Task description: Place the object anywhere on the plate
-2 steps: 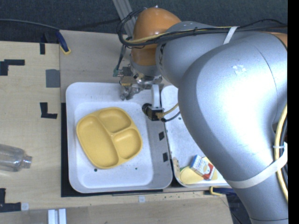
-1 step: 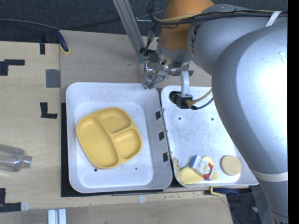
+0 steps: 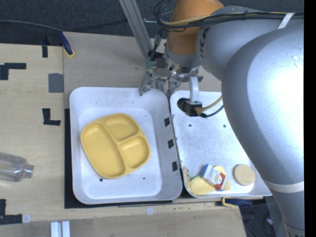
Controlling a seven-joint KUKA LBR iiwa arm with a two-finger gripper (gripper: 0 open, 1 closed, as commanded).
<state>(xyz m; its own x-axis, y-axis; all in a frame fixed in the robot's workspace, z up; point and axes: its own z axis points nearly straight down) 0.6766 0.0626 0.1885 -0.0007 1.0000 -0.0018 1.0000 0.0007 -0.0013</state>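
Arm parked over the top rims of both bins

The gripper (image 3: 158, 85) sits at 12 o'clock, can't tell about the jaws. Yellow divided plate (image 3: 115, 144) in the left bin (image 3: 79, 100); the small carton (image 3: 213, 177), yellow piece (image 3: 198, 186) and round wooden disc (image 3: 244, 175) at 5 o'clock in the right bin (image 3: 207, 137).

The large grey arm (image 3: 266, 107) runs off the right and lower edges of the frame and covers the right side of the right bin (image 3: 207, 147). At far left, a clear bottle (image 3: 14, 167) is cut off by the edge. The small packet (image 3: 214, 177) at lower right carries print too small to read.
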